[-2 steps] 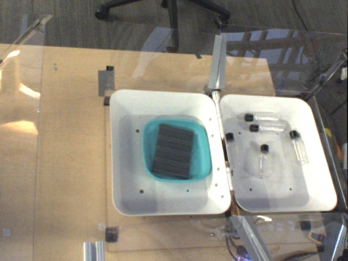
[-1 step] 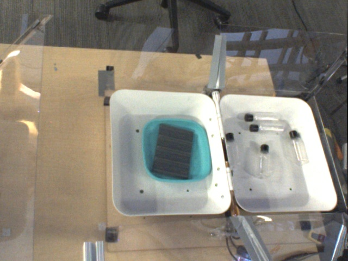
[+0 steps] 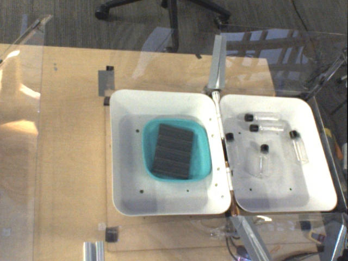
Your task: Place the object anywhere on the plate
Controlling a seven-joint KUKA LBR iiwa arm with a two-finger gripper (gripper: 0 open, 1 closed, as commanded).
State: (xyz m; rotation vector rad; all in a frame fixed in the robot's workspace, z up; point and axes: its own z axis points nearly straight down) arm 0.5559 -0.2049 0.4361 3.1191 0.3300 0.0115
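Down by the lower edge of the view, a small dark square block (image 3: 111, 233) sits on the light wooden worktop (image 3: 60, 162), just in front of the left shallow white bin (image 3: 117, 162). Inside this bin lies the teal, rounded-square plate (image 3: 148, 145), and on the plate rests the dark grey ribbed rectangular slab (image 3: 173, 151), which I take for the task's object. It lies flat and, as far as I can see, wholly within the teal rim, touching no bin wall. Its long axis runs from the near side to the far side of the bin, with the far end leaning a little to the view's right.

My arm comes in from the view's right, so the slab is across the right shallow white bin (image 3: 321, 162) from me, in the bin farther from my side. That right bin holds several small clear vials with black caps (image 3: 266, 127), lying scattered and well apart from the plate.

Whether my fingers are released or clenched, I cannot tell. By my judgement the placing is already done (the slab is on the plate), so any next move should keep away from it.
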